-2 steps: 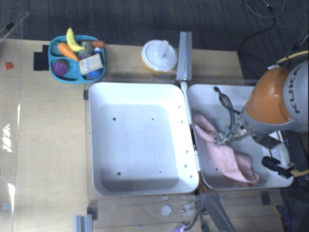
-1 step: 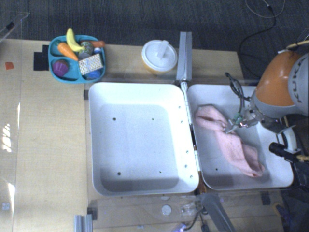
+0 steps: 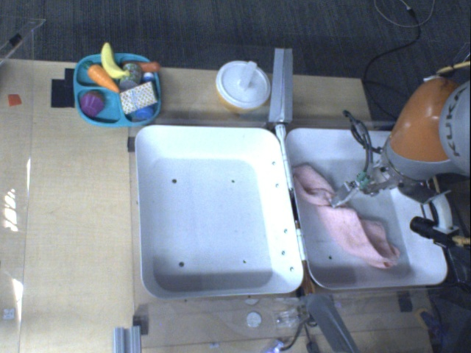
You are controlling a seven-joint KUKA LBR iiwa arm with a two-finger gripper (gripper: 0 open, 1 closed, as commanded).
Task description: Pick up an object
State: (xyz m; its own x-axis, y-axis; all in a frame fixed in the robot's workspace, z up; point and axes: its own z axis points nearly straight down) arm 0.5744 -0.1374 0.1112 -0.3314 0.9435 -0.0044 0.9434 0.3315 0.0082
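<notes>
Claw (image 3: 340,199): over pink cloth (image 3: 346,225); spread or pinching, cannot tell.
Far left of claw: blue toy-food tray (image 3: 116,88).
Up-left: white lidded cup (image 3: 243,85).

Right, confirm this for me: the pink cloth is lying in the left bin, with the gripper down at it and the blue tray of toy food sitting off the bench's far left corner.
Not quite. The pink cloth lies in the right bin, not the left bin, as the camera view shows. The rest holds: the gripper is down at the cloth, and the blue tray of toy food sits at the far left.

A soft, matt pink cloth (image 3: 344,223) lies in a smooth white plastic bin (image 3: 423,267) on pale wood bench (image 3: 66,212).
</notes>
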